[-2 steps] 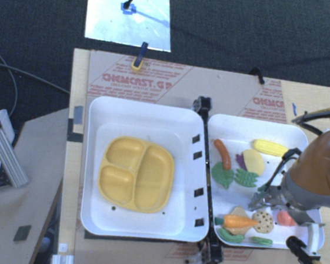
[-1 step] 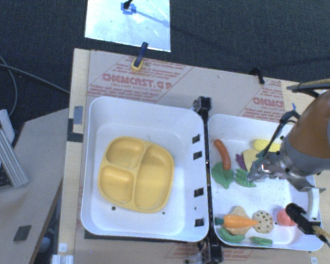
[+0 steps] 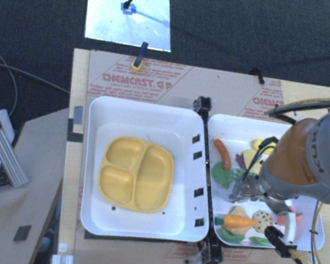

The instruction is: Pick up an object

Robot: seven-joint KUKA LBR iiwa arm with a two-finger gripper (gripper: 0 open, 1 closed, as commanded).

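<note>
Several toy food items are seen crowded in the right bin [image 3: 219,124], and any of them could serve as the object to be picked. A red-orange sausage [image 3: 223,153] lies slanted near the bin's upper left corner. Just below it a green leafy piece [image 3: 223,177] is seen, with a small purple item [image 3: 241,161] and a yellow piece [image 3: 251,156] to its right, the latter partly hidden by the arm. Toward the bin's near edge an orange carrot [image 3: 240,223] lies across a flat green piece [image 3: 228,236], with a pale tan item [image 3: 238,211] touching it from above and a speckled cookie-like disc [image 3: 261,217] just to its right. A small red-and-white item [image 3: 290,221] is seen farther right.

The left bin [image 3: 155,114] holds a yellow divided plate [image 3: 137,173] with three compartments, which lies flat near the bin's middle.

The grey arm [image 3: 319,155], with its orange band [image 3: 289,151], reaches in from the right over the right bin. The pincer [image 3: 242,190] is lowered among the toys, just right of the green leafy piece and above the pale tan item. Whether it is spread or pressed together cannot be told, and nothing is visibly held.

Both bins rest side by side on the desk [image 3: 176,82], which is covered by printed brown sheeting.
</note>
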